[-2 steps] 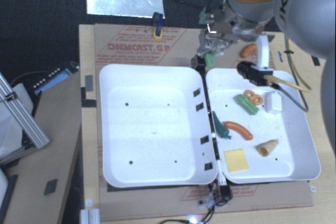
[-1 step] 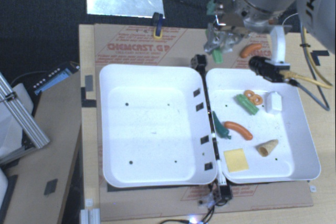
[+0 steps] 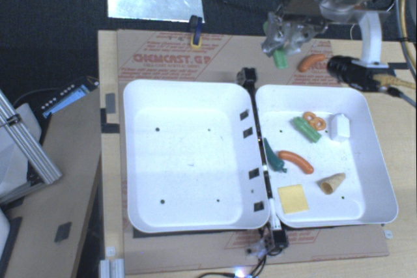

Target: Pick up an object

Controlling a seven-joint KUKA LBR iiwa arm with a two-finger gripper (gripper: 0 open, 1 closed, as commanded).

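End effector [image 3: 281, 49] grips a green piece [image 3: 280, 60], long axis near upright, above the bench

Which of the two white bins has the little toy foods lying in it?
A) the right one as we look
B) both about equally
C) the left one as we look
A. The right bin holds the yellow square, the orange sausage, the green piece, the white block and the cone; none of these lie in the left bin.
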